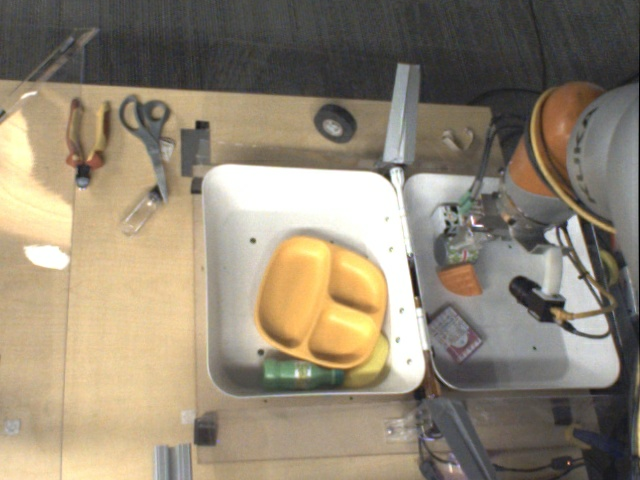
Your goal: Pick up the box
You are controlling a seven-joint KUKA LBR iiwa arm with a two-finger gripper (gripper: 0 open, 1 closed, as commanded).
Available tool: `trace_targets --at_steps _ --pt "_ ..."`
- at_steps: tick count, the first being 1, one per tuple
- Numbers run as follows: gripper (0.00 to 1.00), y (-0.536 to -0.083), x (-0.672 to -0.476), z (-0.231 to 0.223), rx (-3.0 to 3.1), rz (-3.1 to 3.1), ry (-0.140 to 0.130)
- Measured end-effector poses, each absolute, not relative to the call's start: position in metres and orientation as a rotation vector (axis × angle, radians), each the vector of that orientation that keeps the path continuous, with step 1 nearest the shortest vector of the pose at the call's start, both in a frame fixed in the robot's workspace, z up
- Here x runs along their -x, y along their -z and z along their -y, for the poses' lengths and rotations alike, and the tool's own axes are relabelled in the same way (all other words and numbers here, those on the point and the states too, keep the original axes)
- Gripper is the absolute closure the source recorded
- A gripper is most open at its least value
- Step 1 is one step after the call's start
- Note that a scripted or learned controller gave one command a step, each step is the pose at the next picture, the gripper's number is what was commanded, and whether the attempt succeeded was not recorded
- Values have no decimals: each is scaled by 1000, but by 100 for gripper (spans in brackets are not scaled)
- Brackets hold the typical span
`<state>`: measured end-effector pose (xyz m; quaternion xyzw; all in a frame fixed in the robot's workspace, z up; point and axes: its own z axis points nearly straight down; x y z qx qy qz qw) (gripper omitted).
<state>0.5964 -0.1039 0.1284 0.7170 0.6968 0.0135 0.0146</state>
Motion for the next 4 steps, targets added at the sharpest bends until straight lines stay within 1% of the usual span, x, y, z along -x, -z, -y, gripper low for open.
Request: trace_targets --at_steps 1,2,3,4 --pt "100 -207 -542 38 -1628 -2679 -7" --pt "100 -207 -547 -23 -2193 -2245 -6" --pt "100 -287 -533 8 -2565 -1807 -7" --pt "100 -222 -510 54 -2493 -1909 -3"
